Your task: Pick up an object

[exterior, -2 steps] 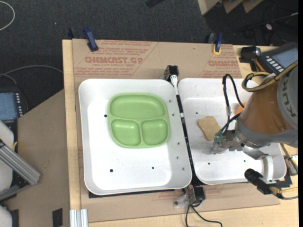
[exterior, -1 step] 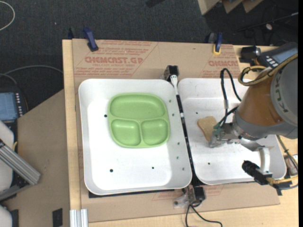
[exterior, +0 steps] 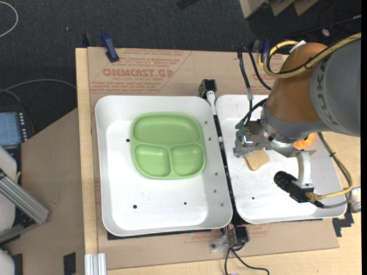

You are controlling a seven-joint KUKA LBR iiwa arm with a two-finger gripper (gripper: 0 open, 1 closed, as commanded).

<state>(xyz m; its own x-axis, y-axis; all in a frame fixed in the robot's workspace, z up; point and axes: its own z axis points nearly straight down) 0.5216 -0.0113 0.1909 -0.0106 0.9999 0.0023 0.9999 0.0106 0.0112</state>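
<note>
Claw point(exterior: 245, 144) at centre-right of frame, over right-hand bin point(exterior: 264, 204); open/closed state: cannot tell. Tan bread piece point(exterior: 256, 161) lies just below claw. Est. light, flat, stiff: grip across narrow edges.

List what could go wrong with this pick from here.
1. The gripper sits over the left edge of the tan piece, not its middle, so a grasp may catch only a corner or miss.
2. It is close to the left wall of the right bin and could strike it.
3. An orange item lies partly under the wrist and may get knocked.
</note>
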